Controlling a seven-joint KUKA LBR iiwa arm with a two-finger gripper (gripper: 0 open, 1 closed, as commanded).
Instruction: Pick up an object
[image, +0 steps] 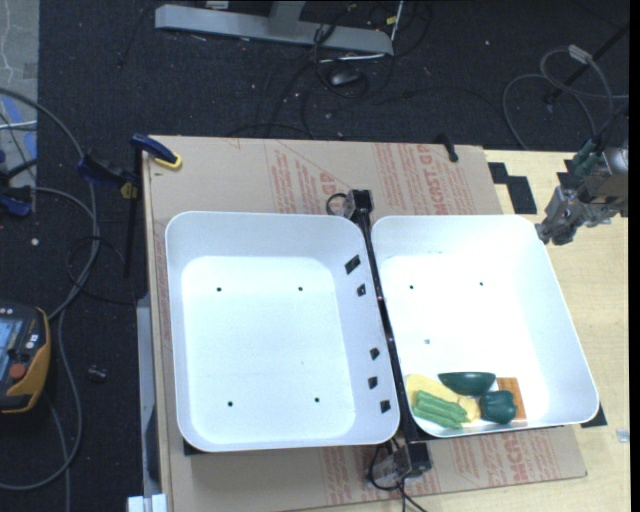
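The gripper (556, 228) sits at the far right of the frame, a little above the middle, just off the upper right corner of the right bin (520, 262). It is small and dark from here, and I cannot tell what state it is in; nothing shows in its grasp, and it touches none of the objects.

The things to pick lie bunched in the lower right of the frame, in the near corner of the right bin. There is a dark green bowl-like piece (467, 381), a ridged light green piece (438, 409) lying on its side below and left of it, and a darker green lump (497, 406) to the right. Under them lie a yellow piece (427, 387) and an orange-brown one (512, 387) at the right edge of the heap. They touch or overlap one another.

The arm (598, 180) enters at the right edge and slants down and left toward the bin's corner, well apart from the heap.

The left bin (262, 250) lies beside the right one on a cardboard sheet (300, 170).
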